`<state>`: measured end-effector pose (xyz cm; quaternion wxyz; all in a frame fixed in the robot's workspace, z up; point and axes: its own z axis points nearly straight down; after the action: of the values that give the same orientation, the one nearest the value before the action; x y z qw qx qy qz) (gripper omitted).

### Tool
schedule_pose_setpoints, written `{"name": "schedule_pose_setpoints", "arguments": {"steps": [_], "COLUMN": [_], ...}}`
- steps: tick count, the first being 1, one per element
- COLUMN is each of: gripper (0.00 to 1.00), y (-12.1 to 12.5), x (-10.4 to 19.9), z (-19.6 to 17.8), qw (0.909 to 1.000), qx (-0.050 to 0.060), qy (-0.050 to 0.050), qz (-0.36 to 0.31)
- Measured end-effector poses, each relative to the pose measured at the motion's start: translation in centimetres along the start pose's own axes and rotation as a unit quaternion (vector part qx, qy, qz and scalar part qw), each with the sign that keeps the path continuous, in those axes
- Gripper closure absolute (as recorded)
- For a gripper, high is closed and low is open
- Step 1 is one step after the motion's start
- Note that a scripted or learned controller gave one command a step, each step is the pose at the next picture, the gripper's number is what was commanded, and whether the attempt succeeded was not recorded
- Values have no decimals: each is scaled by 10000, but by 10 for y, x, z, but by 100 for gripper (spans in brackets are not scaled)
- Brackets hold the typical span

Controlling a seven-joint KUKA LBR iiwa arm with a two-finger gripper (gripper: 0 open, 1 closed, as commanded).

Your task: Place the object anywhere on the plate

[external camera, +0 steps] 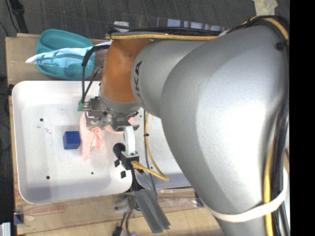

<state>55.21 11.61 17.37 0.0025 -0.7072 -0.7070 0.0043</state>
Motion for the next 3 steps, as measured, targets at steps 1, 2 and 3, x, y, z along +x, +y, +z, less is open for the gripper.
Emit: {"name": "schedule_pose_setpoints", "arguments": {"steps": [1, 2, 3], "gripper": [100, 100, 100], "y": [-48, -64, -56], "x": [67, 75, 13], "z": [59, 16, -31], "qw": [9985, 9997, 9995], "qx": [9, -8, -10], "qy": [4, 3, 4], "qz": [542, 255, 323]}}
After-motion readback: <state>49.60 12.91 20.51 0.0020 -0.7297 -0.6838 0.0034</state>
